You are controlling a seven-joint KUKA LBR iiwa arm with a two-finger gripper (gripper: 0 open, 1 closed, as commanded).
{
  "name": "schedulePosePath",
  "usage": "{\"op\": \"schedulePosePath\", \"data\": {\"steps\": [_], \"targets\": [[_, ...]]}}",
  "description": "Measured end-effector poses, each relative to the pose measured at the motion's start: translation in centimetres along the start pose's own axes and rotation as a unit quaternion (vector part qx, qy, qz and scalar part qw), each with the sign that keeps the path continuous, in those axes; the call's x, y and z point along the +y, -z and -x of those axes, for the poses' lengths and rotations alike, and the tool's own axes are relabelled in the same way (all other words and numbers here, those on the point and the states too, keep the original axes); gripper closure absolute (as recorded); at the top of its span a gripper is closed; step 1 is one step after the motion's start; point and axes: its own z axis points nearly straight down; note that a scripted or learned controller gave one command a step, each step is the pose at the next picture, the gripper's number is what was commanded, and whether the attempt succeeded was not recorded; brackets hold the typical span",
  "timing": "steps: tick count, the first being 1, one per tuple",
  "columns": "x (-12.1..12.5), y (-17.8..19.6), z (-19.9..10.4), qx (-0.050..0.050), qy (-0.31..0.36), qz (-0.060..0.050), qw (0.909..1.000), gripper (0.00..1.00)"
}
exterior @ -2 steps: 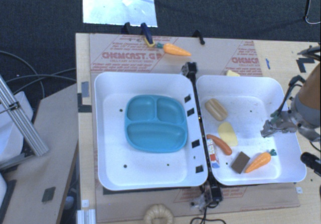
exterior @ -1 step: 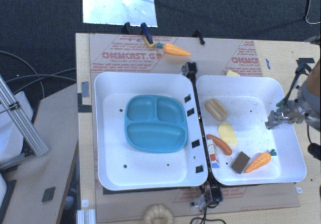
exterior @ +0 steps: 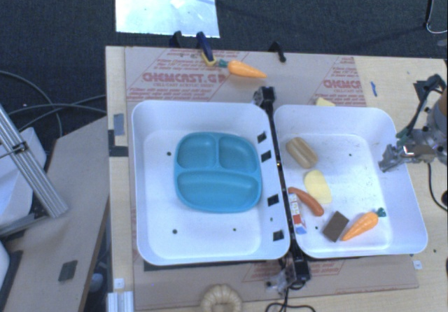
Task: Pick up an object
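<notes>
we see the right bin (exterior: 392,129) carrying five small things, any of which could be the thing to pick up. a carrot (exterior: 362,225) lies near the bin's front right corner, long axis slanting, its pointed orange tip toward the lower left and its green top toward the upper right. just beside its tip lies a brown block (exterior: 336,226), tilted. a red sausage (exterior: 306,201) lies on a slant from upper left to lower right, close to the divide between the bins, and a pale yellow piece (exterior: 316,185) sits just beside it on the upper right. a tan bread roll (exterior: 302,152) lies farther back, its long axis also running upper left to lower right. the pincer (exterior: 393,157) hangs at the right bin's right rim (we cannot tell how wide it stands, nor anything between its tips). all five things lie to its left, the carrot nearest, in front of it and apart from it, the roll well apart. the left bin (exterior: 157,234) bears a blue divided plate (exterior: 213,171). on the bench (exterior: 119,282) behind the bins lies a second carrot (exterior: 241,69), tip pointing right.
</notes>
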Motion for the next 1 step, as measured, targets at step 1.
{"op": "schedulePosePath", "data": {"steps": [1], "targets": [[3.15, -0.67, -4.03, 0.001, 0.002, -0.001, 1.0000, 1.00]]}}
